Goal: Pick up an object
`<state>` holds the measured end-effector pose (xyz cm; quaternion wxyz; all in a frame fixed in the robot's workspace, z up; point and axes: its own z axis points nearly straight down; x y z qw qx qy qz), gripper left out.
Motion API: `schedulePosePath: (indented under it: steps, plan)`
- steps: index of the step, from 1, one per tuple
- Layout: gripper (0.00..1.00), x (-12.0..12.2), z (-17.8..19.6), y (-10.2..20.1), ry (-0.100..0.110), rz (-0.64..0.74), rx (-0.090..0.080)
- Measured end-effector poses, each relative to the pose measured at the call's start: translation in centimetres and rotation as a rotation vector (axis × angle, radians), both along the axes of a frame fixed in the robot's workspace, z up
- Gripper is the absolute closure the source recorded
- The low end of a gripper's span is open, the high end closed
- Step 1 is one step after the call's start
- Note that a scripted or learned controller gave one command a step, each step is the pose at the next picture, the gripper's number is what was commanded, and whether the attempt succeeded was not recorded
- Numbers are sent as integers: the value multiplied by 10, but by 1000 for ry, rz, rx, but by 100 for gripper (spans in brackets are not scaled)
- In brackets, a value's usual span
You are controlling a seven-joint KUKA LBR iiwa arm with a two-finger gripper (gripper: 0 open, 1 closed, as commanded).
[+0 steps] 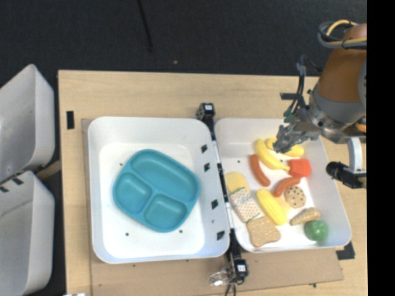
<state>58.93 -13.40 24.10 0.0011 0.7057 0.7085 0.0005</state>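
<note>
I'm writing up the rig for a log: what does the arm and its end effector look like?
The arm is rounded and bulky, with an orange-brown band above a grey wrist section. A yellow-and-dark cable loops near its top. The end effector is a small dark grey metal assembly with thin black rods and brackets projecting from it.

A pale wooden bench top point(142, 94) sits on a dark, nearly black floor point(154, 23). Left of the bench stand two white rounded boxes point(21, 122).
</note>
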Motion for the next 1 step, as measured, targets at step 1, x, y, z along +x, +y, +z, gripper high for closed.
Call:
schedulePosePath:
  steps: [1]
  plan:
    - [100, 20, 1, 61, -1, 3, 2]
